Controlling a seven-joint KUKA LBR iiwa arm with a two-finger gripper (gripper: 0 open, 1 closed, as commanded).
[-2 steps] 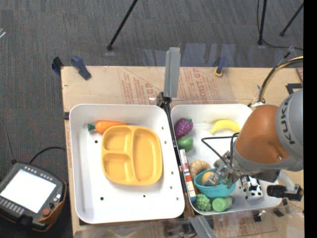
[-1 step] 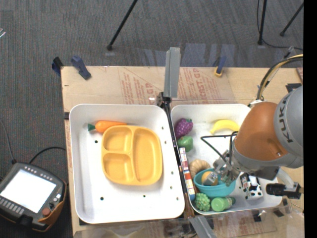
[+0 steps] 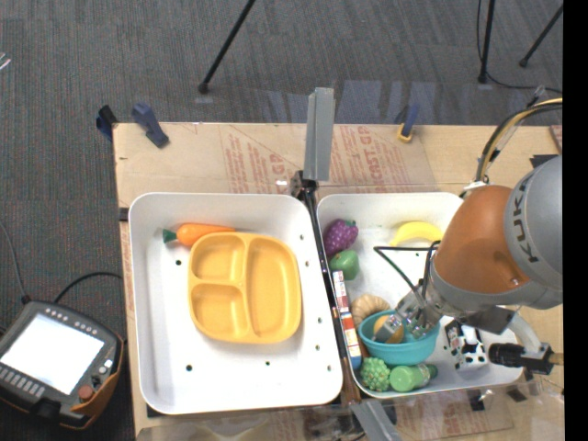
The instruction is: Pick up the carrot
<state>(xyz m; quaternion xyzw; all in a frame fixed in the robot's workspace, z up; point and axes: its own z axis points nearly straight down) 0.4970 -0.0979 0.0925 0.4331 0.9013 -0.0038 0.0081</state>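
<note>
Two shallow white bins sit side by side on a wooden bench. The left bin [image 3: 147,338] holds a yellow divided plate [image 3: 245,287] near its middle. The carrot [image 3: 200,232] — orange, with a dark green stub at its left end — lies flat along the far edge of that plate, just beside or touching its rim, toward the bin's far left corner.

The right bin [image 3: 386,208] holds the remaining toys: a bunch of purple grapes [image 3: 340,236] near the far left corner, a green pear-like fruit [image 3: 344,265] just in front of it, a yellow banana [image 3: 417,232] toward the far side, a teal bowl [image 3: 399,338] near the front, a broccoli floret [image 3: 374,374] and a green bottle [image 3: 411,377] along the front wall, and a small black-and-white cow figure [image 3: 469,352] to the right of the bowl.

The arm [image 3: 496,246] — grey, with its orange band uppermost — reaches in from the right over the right bin. The gripper [image 3: 409,320] hangs at the bowl's rim, well apart from the carrot. Whether its fingers are released or clenched cannot be told; nothing is visibly grasped between them.

A handheld control tablet [image 3: 55,361] rests on the floor at lower left.
</note>
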